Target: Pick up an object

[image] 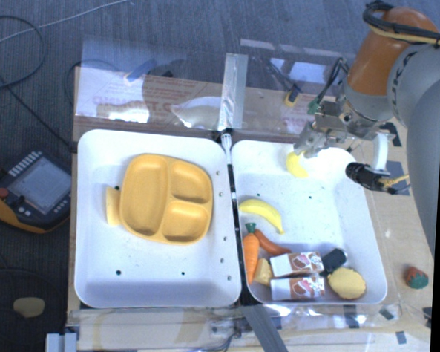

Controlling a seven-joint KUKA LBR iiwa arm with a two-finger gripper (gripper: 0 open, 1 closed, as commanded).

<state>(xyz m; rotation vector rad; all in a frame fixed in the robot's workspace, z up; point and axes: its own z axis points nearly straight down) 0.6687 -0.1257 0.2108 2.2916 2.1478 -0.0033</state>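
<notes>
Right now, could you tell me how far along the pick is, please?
Done: the pincer has reached the far end of the right bin, just above a small yellow object. In hand: nothing visibly lifted; the grip itself is too unclear to judge. Left: securing the object and raising it.

A divided tray point(166, 199) is set in the left bin point(87, 275); right of that tray, a banana point(262, 212) and carrot point(251, 255) are laid in the right bin point(366, 218).

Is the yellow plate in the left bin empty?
Empty. The yellow plate lies flat in the left bin, and all its compartments show bare yellow, no food in them.
</notes>
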